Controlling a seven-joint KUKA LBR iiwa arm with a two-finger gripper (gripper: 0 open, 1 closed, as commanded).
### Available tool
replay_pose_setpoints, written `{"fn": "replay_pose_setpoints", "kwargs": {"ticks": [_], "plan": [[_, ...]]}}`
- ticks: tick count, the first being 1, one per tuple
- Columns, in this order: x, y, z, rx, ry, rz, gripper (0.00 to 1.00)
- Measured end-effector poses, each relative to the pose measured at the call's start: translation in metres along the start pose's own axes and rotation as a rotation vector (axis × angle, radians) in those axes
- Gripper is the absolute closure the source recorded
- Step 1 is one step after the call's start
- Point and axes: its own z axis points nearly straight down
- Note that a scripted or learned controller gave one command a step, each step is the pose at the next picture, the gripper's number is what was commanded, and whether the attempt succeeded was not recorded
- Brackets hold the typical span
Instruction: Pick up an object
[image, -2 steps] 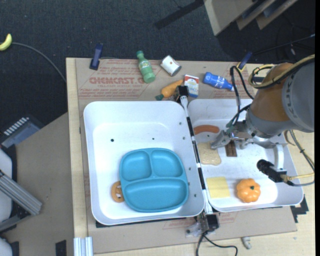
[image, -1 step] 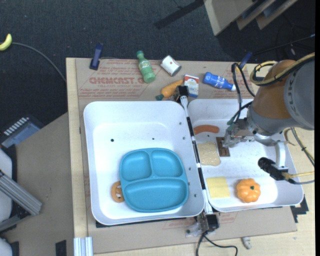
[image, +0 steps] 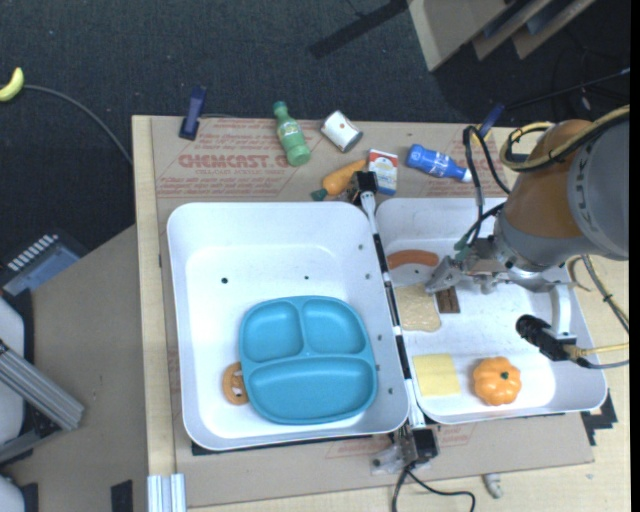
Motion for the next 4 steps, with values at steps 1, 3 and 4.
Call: {"fn": "replay_pose_setpoints", "kwargs": {"ticks": [1,3,4], "plan": [[0.000,0.001,-0.010,-0.002,0.000,0.000,1.00],[0.024,-0.012,0.010,0.001,-0.004,0.001,0.00],[0.004,0.017,0.010,0.001,-0.001,0.000,0.00]]}}
